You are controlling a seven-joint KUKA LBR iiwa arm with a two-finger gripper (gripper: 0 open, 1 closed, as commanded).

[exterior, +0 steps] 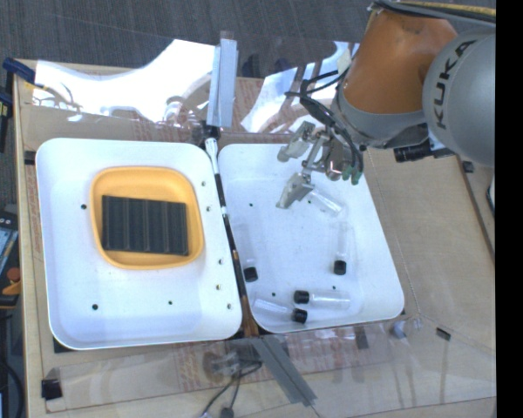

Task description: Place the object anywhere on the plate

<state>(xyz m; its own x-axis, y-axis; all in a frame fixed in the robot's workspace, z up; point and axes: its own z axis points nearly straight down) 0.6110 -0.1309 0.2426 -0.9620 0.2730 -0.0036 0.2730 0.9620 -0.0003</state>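
A yellow plate (145,181) with a dark ridged centre lies in the left white bin (70,303). Several clear tubes with black caps lie in the right bin (261,172): one (341,249) near the right wall, two (321,300) (275,306) along the front, and one (325,203) in the middle. My gripper (283,181) hangs over the upper middle of the right bin, its two metal fingers (289,193) spread open with nothing between them. The middle tube lies just right of the lower finger.
A lone black cap (249,273) sits by the divider between the bins. Crumpled clear plastic (148,81) and a grey upright bar (222,81) stand behind the bins. Loose cables (231,377) lie in front.
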